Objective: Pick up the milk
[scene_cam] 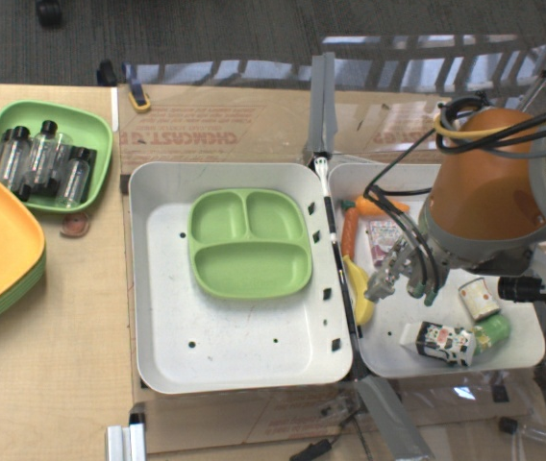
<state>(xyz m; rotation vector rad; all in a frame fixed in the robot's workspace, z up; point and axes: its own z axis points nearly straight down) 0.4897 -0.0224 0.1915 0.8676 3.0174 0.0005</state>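
The milk [445, 343], a cow-patterned carton, lies on its side in the right bin [533, 349], long axis running left-right. The left bin [148, 286] holds a green divided plate [250, 243]. The gripper [403, 275] hovers over the right bin with jaws released, grasping nothing

So the arm [489, 185] hangs over the right bin [533, 349], gripper [406, 275] low near its left side, just beside a banana [356, 286] and a carrot [350, 229]. The milk [444, 342], a cow-spotted carton, lies on its side at the near edge, next to something green [493, 331]. The left bin [158, 353] has a green divided plate [249, 241].
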